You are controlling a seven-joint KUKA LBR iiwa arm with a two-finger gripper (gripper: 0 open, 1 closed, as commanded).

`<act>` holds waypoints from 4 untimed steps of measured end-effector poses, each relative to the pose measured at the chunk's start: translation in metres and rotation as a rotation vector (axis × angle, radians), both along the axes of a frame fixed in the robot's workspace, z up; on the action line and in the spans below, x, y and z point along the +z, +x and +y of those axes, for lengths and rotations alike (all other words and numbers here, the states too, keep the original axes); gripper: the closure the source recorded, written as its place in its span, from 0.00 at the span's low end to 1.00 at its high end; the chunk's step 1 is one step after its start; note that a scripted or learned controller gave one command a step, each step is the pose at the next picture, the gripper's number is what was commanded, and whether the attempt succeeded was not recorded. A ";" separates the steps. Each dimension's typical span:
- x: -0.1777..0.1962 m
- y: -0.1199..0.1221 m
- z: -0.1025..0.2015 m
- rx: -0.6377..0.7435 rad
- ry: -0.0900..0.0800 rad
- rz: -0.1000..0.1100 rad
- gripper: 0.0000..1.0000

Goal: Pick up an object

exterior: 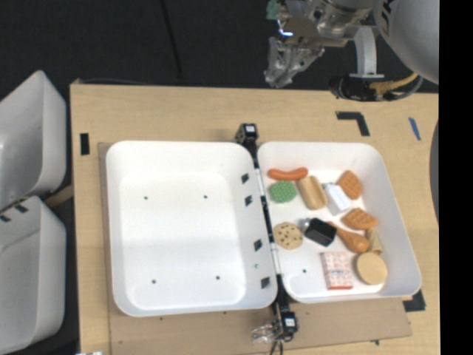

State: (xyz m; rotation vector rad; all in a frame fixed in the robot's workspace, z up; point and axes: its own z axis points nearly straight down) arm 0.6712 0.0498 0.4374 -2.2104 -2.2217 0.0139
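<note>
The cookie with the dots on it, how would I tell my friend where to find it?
Look in the right bin, at its left side beside the divider between the two bins. Halfway down lies the cookie, below a green round piece and just left of a black block. It is the only tan disc speckled with dark chips.

Smooth glossy white plastic bins, matt pale wood bench

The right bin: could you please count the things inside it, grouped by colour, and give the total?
In the right bin:
Orange or brown: 6, counting the sausage, bun, cookie and three pastry pieces
Green: 1, a round piece
Black: 1, a block
White: 1, a small piece
Pink-patterned: 1, a card
Tan: 1, a disc
Total: 11
</note>
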 end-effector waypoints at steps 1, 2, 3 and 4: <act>0.121 0.018 -0.017 0.002 0.000 -0.028 1.00; 0.020 0.018 0.026 0.000 0.000 -0.003 1.00; 0.044 0.010 0.048 -0.003 -0.002 -0.015 1.00; -0.060 0.009 0.036 -0.007 -0.003 -0.001 1.00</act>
